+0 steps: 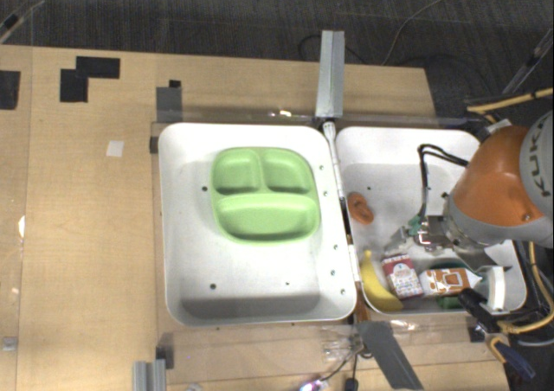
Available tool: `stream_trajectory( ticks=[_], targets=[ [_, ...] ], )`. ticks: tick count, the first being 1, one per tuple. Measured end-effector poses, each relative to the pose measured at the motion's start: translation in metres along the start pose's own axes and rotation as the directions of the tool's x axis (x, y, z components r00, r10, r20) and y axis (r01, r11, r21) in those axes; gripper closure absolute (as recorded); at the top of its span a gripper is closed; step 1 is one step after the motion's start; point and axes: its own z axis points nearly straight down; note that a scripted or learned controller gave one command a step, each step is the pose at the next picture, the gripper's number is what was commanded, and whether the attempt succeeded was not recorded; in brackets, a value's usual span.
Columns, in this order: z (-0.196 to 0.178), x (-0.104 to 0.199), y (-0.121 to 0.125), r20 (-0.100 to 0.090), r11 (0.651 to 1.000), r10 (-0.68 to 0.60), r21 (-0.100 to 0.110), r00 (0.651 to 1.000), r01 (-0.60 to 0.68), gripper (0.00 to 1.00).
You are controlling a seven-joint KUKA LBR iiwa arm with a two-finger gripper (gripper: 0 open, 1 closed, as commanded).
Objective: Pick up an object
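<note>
– Over the right-hand shallow white bin [389, 151], how far along is the pick?

– Barely begun, by my reckoning. My gripper [417, 235] hangs low near the middle of that bin, and nothing that I can see is raised off the floor. Everything I might take lies below me. A curved yellow banana [375, 281] sits in the near-left corner, with a small red-and-white carton [402, 278] just to its right. An orange-and-white flat packet [446, 279] is further right along the near wall. A small orange-brown lump [359, 208] lies apart by the left wall.

– And your jaws? Released, or clenched on something?

– I cannot tell. My own wrist and body cover them from above, so their spread is hidden. I see nothing held between them. The carton is the nearest thing to me, just on my near side, but whether I touch it I cannot say.

– What is left, then?

– The whole grasp and the lift. The left-hand white bin [186, 208], holding only a pale green divided plastic plate [260, 195], is well away from me.
</note>
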Motion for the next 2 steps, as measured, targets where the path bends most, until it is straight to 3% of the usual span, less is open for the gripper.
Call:
stream_trajectory(
  ticks=[1, 2],
  targets=[
    [-0.037, -0.024, 0.007, 0.002, 0.989, 0.143, 0.02, 0.99, -0.143, 0.0],
    [-0.086, -0.003, 0.115, -0.002, 0.996, -0.086, 0.018, 0.996, 0.086, 0.0]
  ],
)
